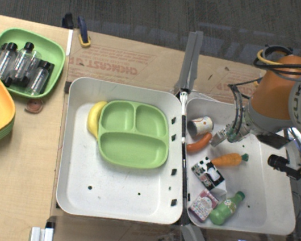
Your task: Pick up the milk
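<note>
— Both bins sit on the bench; where is the milk (208, 173)?
— Right bin (273, 211), near middle. My pincer (226, 134) hovers farther back, for descent; its state I cannot tell.

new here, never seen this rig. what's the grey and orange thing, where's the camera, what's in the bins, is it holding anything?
That is a robot arm reaching in from the right; the one camera looks down from above. Its gripper hangs over the right bin, with nothing visibly held. That bin holds a black-and-white milk carton, a carrot, a sausage, a small cup, a green bottle and a pink packet. The left bin holds a green divided plate resting over something yellow.
</note>
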Action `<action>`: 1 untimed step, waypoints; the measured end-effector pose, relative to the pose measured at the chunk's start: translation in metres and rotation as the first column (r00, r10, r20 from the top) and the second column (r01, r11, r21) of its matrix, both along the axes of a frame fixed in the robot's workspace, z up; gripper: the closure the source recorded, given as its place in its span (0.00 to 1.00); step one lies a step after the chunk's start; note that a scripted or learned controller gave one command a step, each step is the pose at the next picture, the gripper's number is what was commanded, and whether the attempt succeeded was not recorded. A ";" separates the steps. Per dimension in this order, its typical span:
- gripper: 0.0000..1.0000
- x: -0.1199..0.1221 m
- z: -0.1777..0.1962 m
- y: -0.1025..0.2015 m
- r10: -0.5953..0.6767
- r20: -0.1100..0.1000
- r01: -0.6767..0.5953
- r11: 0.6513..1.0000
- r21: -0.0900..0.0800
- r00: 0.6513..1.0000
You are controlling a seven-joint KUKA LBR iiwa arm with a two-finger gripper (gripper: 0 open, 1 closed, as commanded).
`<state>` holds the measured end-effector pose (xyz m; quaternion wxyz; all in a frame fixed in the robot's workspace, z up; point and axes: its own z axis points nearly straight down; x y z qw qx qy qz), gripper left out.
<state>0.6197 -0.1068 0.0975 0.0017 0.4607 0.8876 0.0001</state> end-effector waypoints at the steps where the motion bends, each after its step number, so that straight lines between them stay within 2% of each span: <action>1: 1.00 -0.054 -0.006 0.003 0.047 -0.003 -0.047 0.999 0.001 0.999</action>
